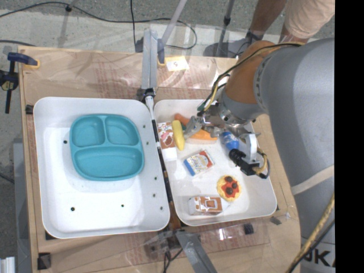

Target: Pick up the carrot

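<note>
In the right bin [267, 201], the gripper [196, 125] sits over the carrot [200, 134]; its grip state is unclear.

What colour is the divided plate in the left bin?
Teal blue; the divided plate shows clearly in the camera view.

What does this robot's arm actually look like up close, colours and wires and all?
The arm is a thick, rounded grey tube with an orange band above the wrist. Thin cables, one yellowish, run along that band down to the gripper, a small metal and black assembly with a blue part beside it.
</note>
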You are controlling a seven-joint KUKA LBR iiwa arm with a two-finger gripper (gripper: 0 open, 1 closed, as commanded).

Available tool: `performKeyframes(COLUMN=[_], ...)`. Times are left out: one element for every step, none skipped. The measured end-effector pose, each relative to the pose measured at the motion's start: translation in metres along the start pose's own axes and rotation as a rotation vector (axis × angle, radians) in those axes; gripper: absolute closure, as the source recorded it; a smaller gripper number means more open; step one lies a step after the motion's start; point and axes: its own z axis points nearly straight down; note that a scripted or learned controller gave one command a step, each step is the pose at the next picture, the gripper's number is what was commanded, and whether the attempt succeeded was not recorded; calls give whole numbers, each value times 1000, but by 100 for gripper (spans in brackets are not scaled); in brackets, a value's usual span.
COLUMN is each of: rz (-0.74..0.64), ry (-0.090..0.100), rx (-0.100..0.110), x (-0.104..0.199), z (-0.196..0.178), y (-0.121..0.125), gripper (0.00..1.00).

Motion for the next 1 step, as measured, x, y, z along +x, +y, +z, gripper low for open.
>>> performKeyframes(rz=[-420], ry=[-6], rx=[-8], x=[-14], z=[33], y=[43], gripper=[0])
